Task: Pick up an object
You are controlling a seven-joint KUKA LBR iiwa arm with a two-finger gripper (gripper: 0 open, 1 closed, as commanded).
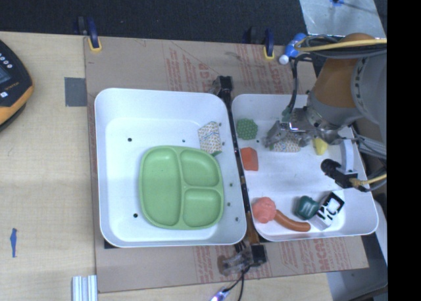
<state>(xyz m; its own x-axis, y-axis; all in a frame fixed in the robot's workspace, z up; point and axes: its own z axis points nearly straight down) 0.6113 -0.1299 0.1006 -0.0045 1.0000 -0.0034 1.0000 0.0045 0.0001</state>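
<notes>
a: what's nearest in the right bin (366,226)?
b: i see a pink lump (264,209) touching an orange sausage (292,222), a dark green piece (306,207) beside them.
a: further back?
b: an orange block (248,159), a green ball (247,128). the gripper (287,137) is low over a patterned item (287,144); i can't tell its opening or grasp.

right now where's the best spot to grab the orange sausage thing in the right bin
Grip the orange sausage across its narrow middle, coming straight down from above. It lies flat along the right bin's near wall, slanting slightly, so close the fingers across its width. Its left end meets the pink lump, and the dark green object sits close above its right end, so mid-length looks clearest.
</notes>
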